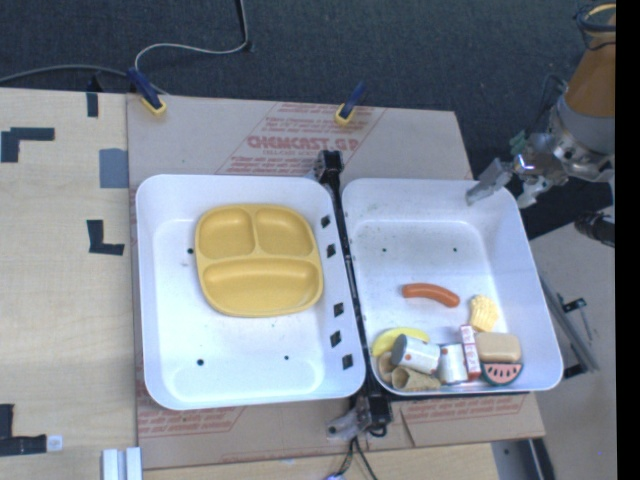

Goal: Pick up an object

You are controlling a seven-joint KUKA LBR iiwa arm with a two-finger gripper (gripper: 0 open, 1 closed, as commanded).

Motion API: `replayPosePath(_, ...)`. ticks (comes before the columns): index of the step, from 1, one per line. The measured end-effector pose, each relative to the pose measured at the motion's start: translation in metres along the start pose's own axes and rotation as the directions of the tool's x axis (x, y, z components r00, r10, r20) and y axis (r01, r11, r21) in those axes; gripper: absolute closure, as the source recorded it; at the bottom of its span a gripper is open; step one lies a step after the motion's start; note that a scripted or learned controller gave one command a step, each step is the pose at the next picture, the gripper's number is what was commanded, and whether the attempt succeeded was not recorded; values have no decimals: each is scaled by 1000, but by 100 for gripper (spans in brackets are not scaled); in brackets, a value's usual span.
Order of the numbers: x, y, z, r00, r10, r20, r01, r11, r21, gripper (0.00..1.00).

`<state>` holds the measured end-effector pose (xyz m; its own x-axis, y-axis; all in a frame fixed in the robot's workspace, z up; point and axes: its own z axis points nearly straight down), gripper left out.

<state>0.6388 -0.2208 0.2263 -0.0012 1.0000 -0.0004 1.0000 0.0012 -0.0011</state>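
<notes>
Pincer [497, 181] grip state unclear, perhaps metallic, over white bin [528, 233] rim, smooth sausage [431, 293] inside

**Non-task items in view**

Left white bin [165, 298] holds a yellow divided plate [258, 258], three compartments, lying flat toward the bin's far half. Both bins sit on a cardboard sheet [290, 138] printed in red lettering, fixed at its far edge by two blue-and-yellow clamps [147, 92], [350, 105]. Black clips [340, 308] line the seam between bins. A white cable [190, 53] runs over the dark floor beyond the surface
</notes>
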Motion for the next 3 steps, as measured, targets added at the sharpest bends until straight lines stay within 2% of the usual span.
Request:
replayPosePath(1,-2,22,103,1000,-1,0,1,1000,3,0)
replayPosePath(2,37,17,140,1000,-1,2,1,1000,-3,0)
replayPosePath(3,63,-54,140,1000,1,1,-1,1000,-3,0)
